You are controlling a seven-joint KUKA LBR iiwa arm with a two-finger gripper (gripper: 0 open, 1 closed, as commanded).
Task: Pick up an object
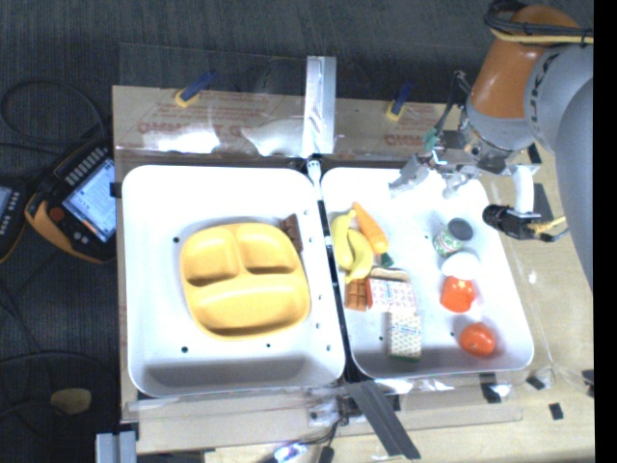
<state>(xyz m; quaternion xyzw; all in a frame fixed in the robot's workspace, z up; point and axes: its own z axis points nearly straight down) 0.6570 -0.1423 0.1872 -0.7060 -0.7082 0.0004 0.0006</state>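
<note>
Dark carpet is surrounding a pale wooden counter (569,287) that is carrying two shallow white bins side by side, seen from above at a slant.

Nearest the viewer, in the right bin (511,360), a red tomato-like ball (477,339) is sitting in the near right corner, and a small printed carton (405,334) is lying just left of it. A little further back, a second red ball with a white top (459,290) is resting beside a white box (389,293), with a brown waffle-like piece (357,294) touching that box's left side. Further still, a small can with a dark lid (450,235) is standing upright, and a banana (348,244) and a carrot (369,227) are lying together along the bin's left wall.

In the left bin (154,355), a yellow divided tray (245,278) is lying flat near the middle, with a small brown thing at its far right corner.

Farthest back, at the right bin's far right edge, the arm's pincer (431,167) is hanging above the bin, with the orange band (508,75) behind it. I cannot tell how the pincer is set, and nothing is visibly held in it.

Judging from this, the pick is not yet done: every object is lying in a bin. The descent, grasp and lift are all remaining. The can is looking like the closest candidate, though which object is meant is unclear.
</note>
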